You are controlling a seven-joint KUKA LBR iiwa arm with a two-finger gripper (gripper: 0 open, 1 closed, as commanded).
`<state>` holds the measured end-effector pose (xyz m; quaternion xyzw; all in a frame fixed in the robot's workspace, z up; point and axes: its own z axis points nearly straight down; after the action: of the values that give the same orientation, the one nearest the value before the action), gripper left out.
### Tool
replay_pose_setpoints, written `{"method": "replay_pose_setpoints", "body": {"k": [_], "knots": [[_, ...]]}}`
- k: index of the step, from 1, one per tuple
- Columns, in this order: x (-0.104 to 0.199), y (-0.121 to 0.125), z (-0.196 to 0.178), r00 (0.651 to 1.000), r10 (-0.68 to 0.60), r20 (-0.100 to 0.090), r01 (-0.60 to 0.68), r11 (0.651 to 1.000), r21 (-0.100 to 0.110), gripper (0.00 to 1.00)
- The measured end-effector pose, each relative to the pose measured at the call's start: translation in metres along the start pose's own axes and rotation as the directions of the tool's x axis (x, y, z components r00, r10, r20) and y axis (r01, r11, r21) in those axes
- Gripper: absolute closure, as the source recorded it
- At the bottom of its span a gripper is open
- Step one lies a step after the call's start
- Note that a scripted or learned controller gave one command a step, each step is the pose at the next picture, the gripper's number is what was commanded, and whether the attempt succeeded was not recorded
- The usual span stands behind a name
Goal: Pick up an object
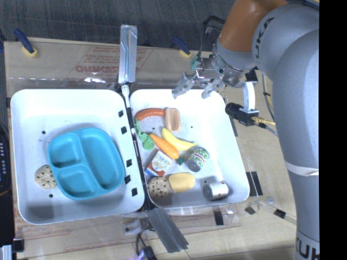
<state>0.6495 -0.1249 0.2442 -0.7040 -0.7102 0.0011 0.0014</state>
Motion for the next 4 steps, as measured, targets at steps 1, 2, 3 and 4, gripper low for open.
{"method": "replay_pose_setpoints", "body": {"k": [1,2,3,4], "knots": [[0.008,-0.017,0.131,0.974,-0.225,-0.002,0.225,0.974,0.005,0.00],[-0.038,-0.079,0.153,0.952,-0.307,0.001,0.307,0.952,0.000,0.00],[-0.036,-0.077,0.143,0.950,-0.313,0.001,0.313,0.950,-0.002,1.00],[0.021,0.009,-0.046,0.923,-0.385,0.006,0.385,0.923,-0.010,1.00]]}}
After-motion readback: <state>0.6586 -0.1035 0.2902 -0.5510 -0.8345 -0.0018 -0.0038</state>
